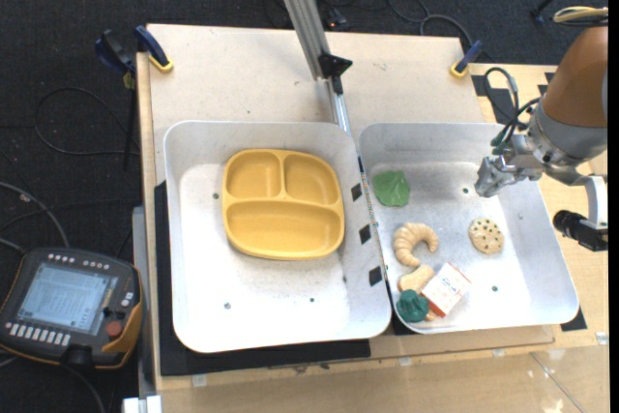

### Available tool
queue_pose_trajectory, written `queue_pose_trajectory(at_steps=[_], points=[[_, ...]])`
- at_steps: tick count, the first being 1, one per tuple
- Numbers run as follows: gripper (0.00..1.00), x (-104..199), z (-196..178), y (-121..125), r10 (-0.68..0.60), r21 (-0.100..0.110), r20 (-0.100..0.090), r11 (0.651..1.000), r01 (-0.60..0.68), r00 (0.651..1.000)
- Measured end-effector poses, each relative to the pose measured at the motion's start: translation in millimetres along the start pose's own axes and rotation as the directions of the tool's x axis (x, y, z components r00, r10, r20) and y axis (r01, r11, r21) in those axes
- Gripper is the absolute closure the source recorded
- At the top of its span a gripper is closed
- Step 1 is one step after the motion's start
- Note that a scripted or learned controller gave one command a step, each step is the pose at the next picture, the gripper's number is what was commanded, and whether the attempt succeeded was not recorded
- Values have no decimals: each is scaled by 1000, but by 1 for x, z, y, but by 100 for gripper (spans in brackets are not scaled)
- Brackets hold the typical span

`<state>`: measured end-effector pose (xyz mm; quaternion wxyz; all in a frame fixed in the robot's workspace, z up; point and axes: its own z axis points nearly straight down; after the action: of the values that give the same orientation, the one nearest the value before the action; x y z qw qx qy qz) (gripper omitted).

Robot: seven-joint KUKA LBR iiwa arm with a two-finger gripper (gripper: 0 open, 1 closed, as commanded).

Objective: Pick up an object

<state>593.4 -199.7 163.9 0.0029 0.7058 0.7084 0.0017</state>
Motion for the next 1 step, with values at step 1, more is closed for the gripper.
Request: queue_pose_trajectory(at_steps=[1], points=[[100,2,-44,-2,0,0,0,1000,0,1000]])
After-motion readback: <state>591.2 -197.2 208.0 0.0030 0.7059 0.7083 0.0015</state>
